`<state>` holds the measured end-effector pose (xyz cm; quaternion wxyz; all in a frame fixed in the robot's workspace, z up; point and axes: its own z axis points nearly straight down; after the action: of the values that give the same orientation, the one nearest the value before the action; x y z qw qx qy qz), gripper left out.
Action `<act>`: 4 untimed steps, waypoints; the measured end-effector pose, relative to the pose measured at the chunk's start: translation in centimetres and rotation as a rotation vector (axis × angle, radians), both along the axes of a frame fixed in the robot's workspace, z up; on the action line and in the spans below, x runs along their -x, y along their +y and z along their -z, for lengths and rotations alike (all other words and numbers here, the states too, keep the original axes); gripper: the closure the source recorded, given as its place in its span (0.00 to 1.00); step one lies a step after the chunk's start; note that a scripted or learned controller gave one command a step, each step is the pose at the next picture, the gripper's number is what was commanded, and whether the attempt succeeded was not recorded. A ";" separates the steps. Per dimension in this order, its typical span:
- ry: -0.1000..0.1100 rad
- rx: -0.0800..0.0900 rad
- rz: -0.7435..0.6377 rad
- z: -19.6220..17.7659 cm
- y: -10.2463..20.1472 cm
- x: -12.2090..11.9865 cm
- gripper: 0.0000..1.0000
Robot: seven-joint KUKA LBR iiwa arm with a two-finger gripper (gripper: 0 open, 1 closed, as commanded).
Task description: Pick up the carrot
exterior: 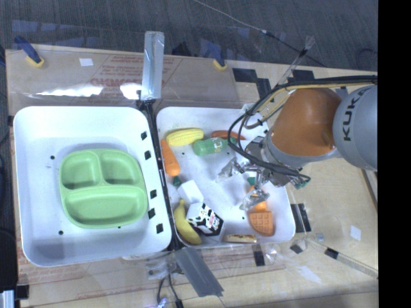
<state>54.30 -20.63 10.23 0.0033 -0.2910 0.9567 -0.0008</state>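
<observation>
The bench [359, 236] carries two shallow white bins side by side. The left bin [38, 127] holds a green divided plate [101, 186], lying flat near the bin's middle, with three compartments.

The right bin [192, 115] holds the loose items. The carrot [170, 158] lies along the bin's left wall, orange, its length running roughly top to bottom of the view, just below the left end of the corn cob [184, 136]. Nothing touches it from above, and it is well apart from the pincer. To the right of the corn cob sits a green block-like item [207, 147], and behind that an orange-red item [225, 134], partly hidden by cables. Below the carrot is a small white block [190, 190], then a banana [184, 224] curved along the lower left corner, with a black-and-white patterned item [206, 219] just beside it. Along the lower edge lie a waffle-patterned orange piece [261, 222] and a flat brownish item [241, 239] to its left.

The arm [308, 124] reaches in from the right, its orange band sitting over the upper right of the right bin. The pincer [252, 183] is down inside that bin on its right side, over bare floor just above the waffle-patterned piece. Whether it is released or clenched cannot be told (metal parts and cables blur together there), and no item can be made out in its grip.
</observation>
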 end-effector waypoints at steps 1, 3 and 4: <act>0.007 -0.001 -0.042 1.0 -0.2 1.9 0.00; 0.005 -0.001 -0.047 0.0 0.0 1.7 0.00; 0.002 -0.001 -0.051 -1.1 0.2 1.5 1.00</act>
<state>52.80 -20.43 11.28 0.0023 -0.3154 0.9490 0.0003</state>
